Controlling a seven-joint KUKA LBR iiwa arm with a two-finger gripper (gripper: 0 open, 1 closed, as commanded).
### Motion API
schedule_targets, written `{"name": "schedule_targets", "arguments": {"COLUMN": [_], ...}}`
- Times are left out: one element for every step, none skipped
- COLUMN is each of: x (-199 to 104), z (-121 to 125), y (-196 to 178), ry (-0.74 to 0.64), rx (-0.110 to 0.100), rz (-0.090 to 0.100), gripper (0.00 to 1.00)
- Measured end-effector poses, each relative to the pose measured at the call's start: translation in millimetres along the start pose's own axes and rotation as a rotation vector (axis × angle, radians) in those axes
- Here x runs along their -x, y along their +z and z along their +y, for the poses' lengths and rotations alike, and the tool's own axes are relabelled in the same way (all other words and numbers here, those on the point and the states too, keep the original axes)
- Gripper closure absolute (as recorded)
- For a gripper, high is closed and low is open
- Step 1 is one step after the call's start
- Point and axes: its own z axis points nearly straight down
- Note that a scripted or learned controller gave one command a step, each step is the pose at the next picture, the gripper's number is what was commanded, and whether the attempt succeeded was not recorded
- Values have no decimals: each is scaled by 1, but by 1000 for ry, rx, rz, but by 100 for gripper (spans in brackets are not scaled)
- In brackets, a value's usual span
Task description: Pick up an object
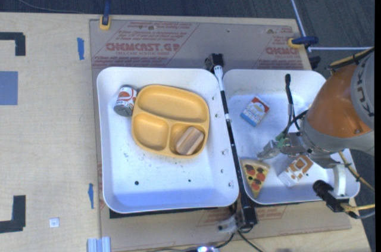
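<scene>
Gripper low in right bin, finger state can't tell, nothing visibly held so the pick looks undone; pizza slice toy just below-left, small carton right beside, blue-white box farther up, cables crowding the wrist.

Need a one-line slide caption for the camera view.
KUKA arm's gripper hovers in the right bin near a pizza slice toy; yellow divided tray sits in the left bin.
</scene>
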Motion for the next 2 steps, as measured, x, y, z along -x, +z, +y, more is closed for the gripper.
{"name": "schedule_targets", "arguments": {"x": [-8, -7], "z": [-4, -4], "y": [11, 11], "ry": [-2, -3], "rx": [-14, -15], "rz": [11, 13], "gripper": [0, 0]}}
